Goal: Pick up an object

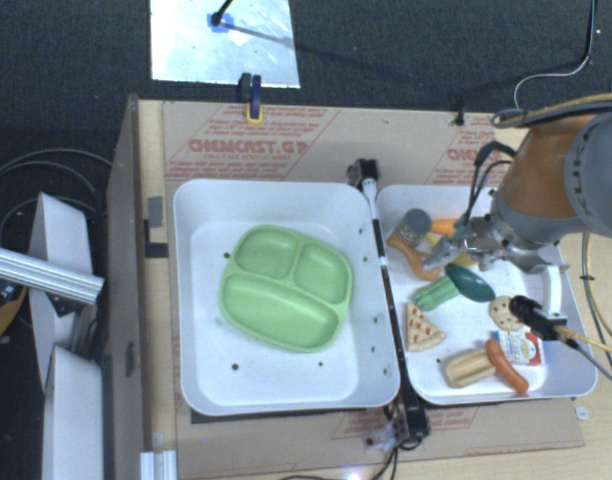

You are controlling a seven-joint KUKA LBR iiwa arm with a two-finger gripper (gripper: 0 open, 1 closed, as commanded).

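Observation:
The right bin [566, 373] holds several toy foods. My gripper [456, 250] hangs low over its back half, above an orange curved piece [410, 255] and close to a teal oval piece [473, 285] and a green pickle [435, 293]. A grey round piece [416, 222] and an orange carrot [443, 226] lie just behind the gripper. Nearer the front are a pizza slice [420, 327], a cookie [501, 312], a bun [467, 368], a red sausage [509, 368] and a red-and-white packet [517, 347]. Nothing visibly sits in the gripper.
The left bin [201, 368] holds a green divided plate [285, 286]. A raised divider [383, 268] runs between the two bins. The arm [551, 183] enters from the right over the right bin's back corner.

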